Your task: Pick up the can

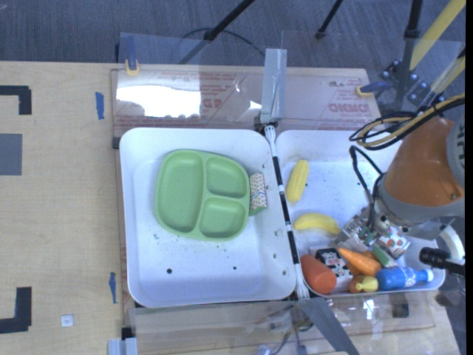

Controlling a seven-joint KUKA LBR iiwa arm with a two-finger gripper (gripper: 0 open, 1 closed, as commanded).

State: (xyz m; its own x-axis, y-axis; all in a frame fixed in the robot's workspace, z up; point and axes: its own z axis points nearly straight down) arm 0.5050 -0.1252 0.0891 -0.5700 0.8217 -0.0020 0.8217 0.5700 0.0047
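My pincer low in right bin, amid cluttered near corner; cannot tell how far open, nor whether anything held. Can, small, white-and-red label, lies just right of pincer, touching or nearly. Below it: glossy orange carrot, blue bottle, red rounded piece. Left of pincer: smooth curved banana, yellow corn. Far left, left bin bears green three-part plastic plate.

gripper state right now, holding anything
gripper: low in the right bin over the clutter beside the carrot; cannot be told whether it is open, closed or holding anything.
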